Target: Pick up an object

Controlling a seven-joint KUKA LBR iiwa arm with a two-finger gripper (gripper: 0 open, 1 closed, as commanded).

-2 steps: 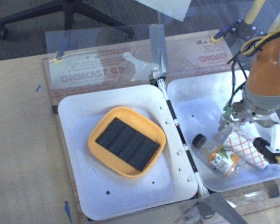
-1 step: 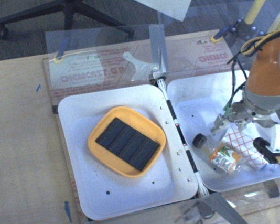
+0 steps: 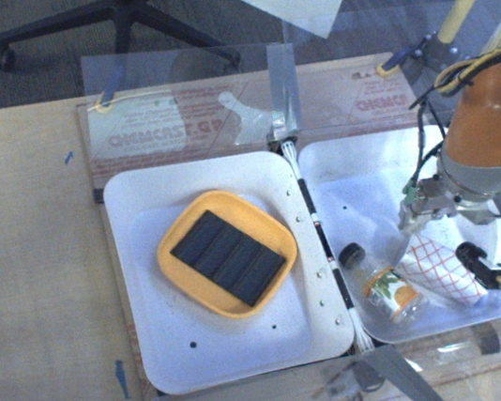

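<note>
on the left, the left bin (image 3: 137,261) is seen, and a yellow dish (image 3: 195,290) is laid in the middle of it. a dark ribbed panel (image 3: 229,257) is set inside the dish. the right bin (image 3: 350,169) is placed just beside the left one. a small black cap (image 3: 351,252) is found near its left wall. a little clear bottle (image 3: 389,293) with an orange label is laid on its side near the front wall. a red and white checked paper tray (image 3: 438,266) is laid just beside the bottle. the gripper (image 3: 415,218) is held low at the tray's far corner, and it cannot be told if it is open or closed. the arm (image 3: 486,127) is seen at the right.
</note>
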